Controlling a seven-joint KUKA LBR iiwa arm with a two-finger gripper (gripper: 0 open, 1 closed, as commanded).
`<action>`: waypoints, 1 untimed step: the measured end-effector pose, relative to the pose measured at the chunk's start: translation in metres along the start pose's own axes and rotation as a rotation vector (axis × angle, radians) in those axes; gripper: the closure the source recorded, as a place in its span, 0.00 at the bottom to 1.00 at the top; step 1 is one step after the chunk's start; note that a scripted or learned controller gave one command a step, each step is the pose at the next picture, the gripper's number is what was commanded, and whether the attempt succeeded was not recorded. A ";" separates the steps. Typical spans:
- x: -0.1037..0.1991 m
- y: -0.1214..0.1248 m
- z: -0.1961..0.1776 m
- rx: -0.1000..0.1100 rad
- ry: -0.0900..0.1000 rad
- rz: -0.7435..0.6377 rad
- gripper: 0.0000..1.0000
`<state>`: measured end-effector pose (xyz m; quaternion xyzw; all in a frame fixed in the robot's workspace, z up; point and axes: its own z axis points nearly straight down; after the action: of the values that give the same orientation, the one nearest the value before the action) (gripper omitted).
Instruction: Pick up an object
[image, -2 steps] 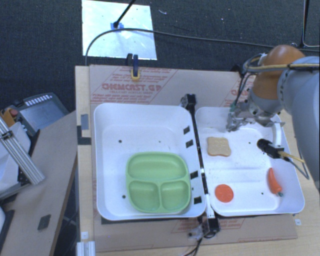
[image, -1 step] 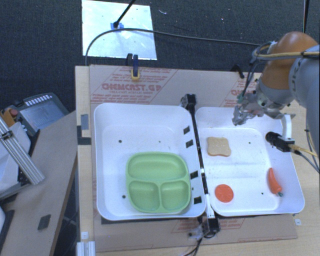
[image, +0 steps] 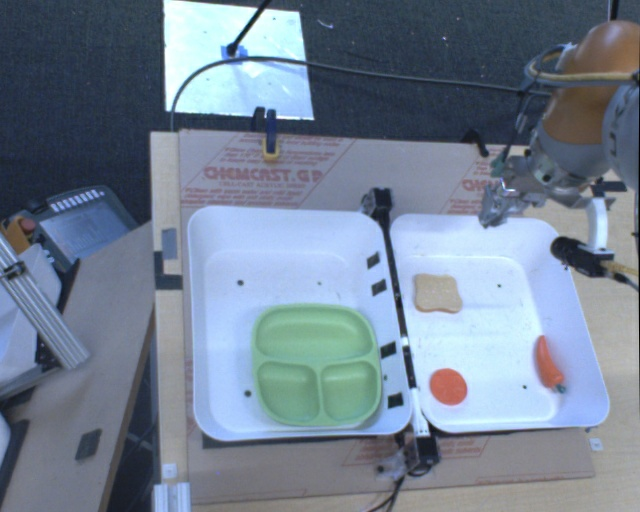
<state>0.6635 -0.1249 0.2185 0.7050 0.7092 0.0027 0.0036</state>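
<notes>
Surroundings: dark carpet is seen behind the bench, and a shiny metal sheet is laid on this carpet at the top of the view.
Bench: it is covered by a brown cardboard sheet with red printed letters, and two shallow white bins are carried on it side by side.
Left bin: a light green divided plate with three compartments is placed in its near half, close to the wall shared with the other bin.
Right bin: three small things are contained in it, all apart from each other.
Toast slice: a tan piece shaped like bread is lying flat in the left part of the right bin, toward the far side.
Red disc: a round flat piece, like a tomato slice, is lying near the front wall, nearer than the toast slice.
Carrot: an orange toy carrot with a small green end is lying along the right wall of the right bin.
Arm: it is seen at the upper right, grey with an orange part.
Tool: it is positioned over the far rim of the right bin, well apart from all three things. Nothing is seen between its tips; whether they are spread or pressed together cannot be told.
Other things: a yellow and blue clamp is fixed on the far edge of the cardboard, and a grey device is standing at the left.
</notes>
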 end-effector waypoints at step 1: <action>0.000 0.001 -0.006 0.005 0.001 0.000 1.00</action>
<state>0.6645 -0.1249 0.2242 0.7052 0.7090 0.0012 0.0014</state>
